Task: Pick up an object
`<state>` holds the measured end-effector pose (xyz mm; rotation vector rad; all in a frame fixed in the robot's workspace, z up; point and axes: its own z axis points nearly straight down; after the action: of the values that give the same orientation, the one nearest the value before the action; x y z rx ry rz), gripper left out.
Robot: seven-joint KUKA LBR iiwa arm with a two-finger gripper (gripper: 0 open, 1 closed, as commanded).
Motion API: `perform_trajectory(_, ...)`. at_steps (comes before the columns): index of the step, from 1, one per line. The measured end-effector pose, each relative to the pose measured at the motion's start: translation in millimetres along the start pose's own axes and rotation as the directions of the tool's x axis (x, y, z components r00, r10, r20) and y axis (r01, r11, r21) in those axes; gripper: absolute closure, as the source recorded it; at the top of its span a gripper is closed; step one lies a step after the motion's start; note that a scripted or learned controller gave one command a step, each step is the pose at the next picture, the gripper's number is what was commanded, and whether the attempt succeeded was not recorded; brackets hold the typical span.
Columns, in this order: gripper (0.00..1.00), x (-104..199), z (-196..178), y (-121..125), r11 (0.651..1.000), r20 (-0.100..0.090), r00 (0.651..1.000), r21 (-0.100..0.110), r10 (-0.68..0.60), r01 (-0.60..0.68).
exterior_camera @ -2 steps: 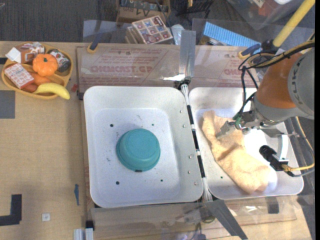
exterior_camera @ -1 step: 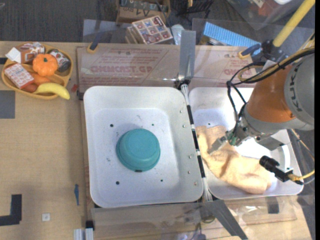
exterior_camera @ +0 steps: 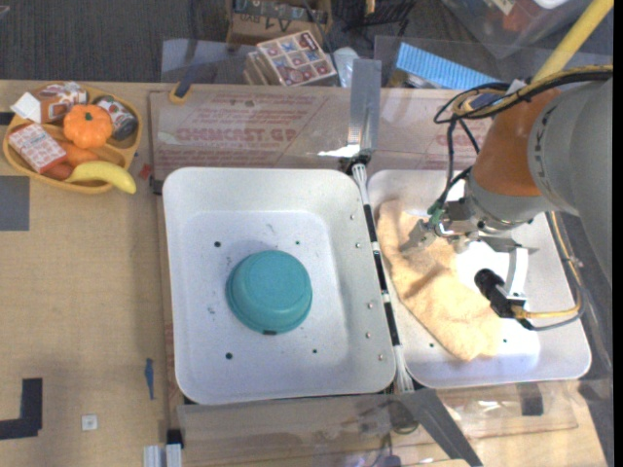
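While the arm (exterior_camera: 545, 144) reaches in from the right of the frame, its gripper (exterior_camera: 431, 233) sits low over the right bin (exterior_camera: 569, 358), at the upper part of a crumpled tan cloth (exterior_camera: 443, 295). Claw state: cannot tell. Left bin (exterior_camera: 185, 202), centre frame: a teal bowl (exterior_camera: 270, 291), upside down, well apart from the gripper.

Cluttered dark floor (exterior_camera: 97, 17) beyond cardboard-topped bench (exterior_camera: 78, 290).
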<state>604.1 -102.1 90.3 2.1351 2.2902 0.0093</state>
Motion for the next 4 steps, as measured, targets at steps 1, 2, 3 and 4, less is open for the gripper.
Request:
perform_trajectory(1,0.00,-72,-22,-26,1.000,-0.001,1.000,0.009,0.015,-0.015)
perform_trajectory(2,0.00,-53,1,17,0.977,0.001,0.977,0.001,-0.215,0.215)
perform_trajectory(3,1.00,-52,-11,19,0.976,0.003,0.976,-0.004,-0.217,0.217)
perform_trajectory(4,0.00,-52,-11,19,0.976,0.003,0.976,-0.004,-0.218,0.218)
